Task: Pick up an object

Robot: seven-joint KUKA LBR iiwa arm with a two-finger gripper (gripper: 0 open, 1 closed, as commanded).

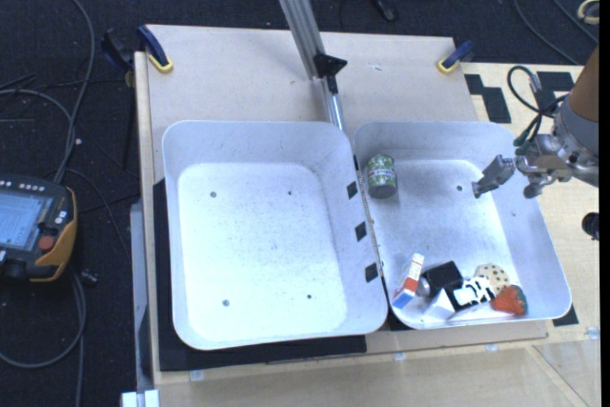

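In the right bin, a small green can stands near the far left corner. A cluster lies at the near edge: a white tube with red and blue ends, a black block, a black-and-white box, a spotted round piece and a red strawberry-like toy. My gripper hangs over the bin's far right side, well right of the can and above the cluster. It is open, with nothing between its fingers.
The left bin sits beside the right one, with a row of black clips along their shared edge. A slanted metal pole rises behind the bins. A teach pendant lies off the bench at left.
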